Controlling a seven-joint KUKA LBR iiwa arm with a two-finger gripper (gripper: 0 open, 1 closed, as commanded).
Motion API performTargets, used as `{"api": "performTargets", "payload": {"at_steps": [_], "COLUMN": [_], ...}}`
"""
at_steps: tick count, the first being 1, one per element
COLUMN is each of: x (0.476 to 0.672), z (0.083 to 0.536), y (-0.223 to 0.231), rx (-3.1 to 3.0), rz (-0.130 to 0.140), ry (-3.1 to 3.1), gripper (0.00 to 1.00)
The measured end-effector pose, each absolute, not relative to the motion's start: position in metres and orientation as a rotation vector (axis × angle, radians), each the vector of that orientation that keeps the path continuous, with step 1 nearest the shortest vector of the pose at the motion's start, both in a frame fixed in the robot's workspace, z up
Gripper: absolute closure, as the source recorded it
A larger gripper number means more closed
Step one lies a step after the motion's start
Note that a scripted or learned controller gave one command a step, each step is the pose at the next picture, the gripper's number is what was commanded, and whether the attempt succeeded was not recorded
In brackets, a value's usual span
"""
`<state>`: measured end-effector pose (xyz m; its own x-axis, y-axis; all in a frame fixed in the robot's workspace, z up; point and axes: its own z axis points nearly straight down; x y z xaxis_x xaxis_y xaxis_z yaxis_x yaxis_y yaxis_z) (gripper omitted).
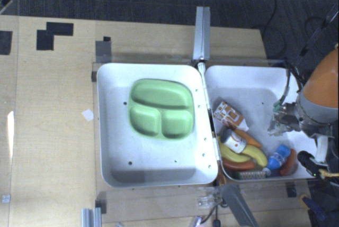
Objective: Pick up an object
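With the gripper point(280, 120) state impossible to tell, the curved yellow plastic banana point(244, 155) looks light, rigid, best pinched mid-body.

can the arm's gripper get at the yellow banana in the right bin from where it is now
Probably yes. The yellow banana lies on top of the pile in the right white bin, its upper side uncovered, and the gripper hangs just right of it.
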<state>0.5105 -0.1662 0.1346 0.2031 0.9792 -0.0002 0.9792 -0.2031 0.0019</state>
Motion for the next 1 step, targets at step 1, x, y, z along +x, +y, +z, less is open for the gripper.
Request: {"api": "performTargets", "payload": {"at_steps": [1], "x": [0.4882], "z": [0.2005], "y": [-0.1835], "rx": [2.663], "rz": [0.004], "ry": [1.660], "gripper": [1.00]}}
